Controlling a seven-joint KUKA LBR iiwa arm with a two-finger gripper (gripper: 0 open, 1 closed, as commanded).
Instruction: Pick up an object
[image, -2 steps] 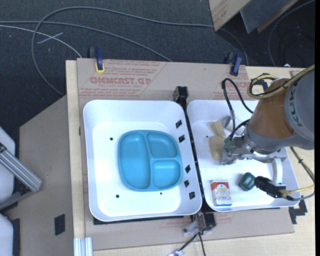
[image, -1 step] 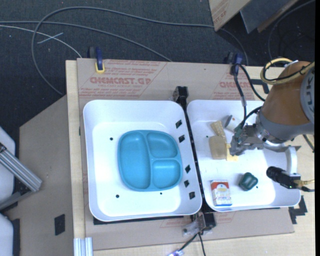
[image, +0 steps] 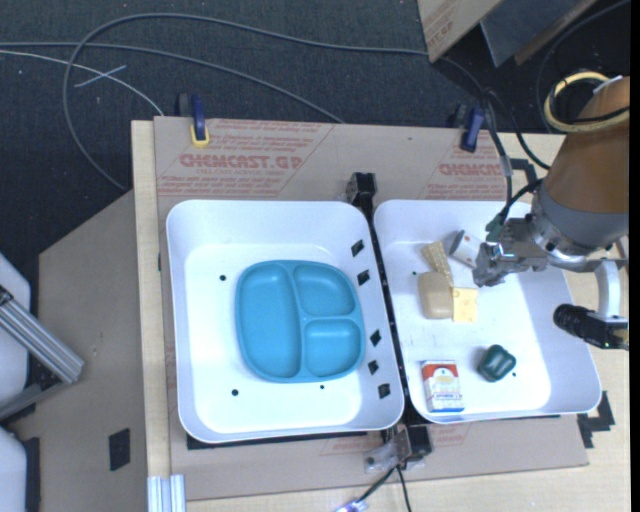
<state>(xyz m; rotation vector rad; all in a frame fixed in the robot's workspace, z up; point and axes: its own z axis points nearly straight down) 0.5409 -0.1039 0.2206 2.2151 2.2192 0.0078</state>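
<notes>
A single fixed camera looks down from above at a slant and takes in the whole worktop (image: 150, 300). The left bin (image: 190, 240) and the right bin (image: 560, 390) sit side by side across the middle of the picture, moderately near. The arm (image: 590, 170) enters from the right edge. The far side, probably dark floor, lies along the top.

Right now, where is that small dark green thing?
The small dark green rounded object lies in the right white bin, near its front edge, just right of the small red-and-white carton.
</notes>
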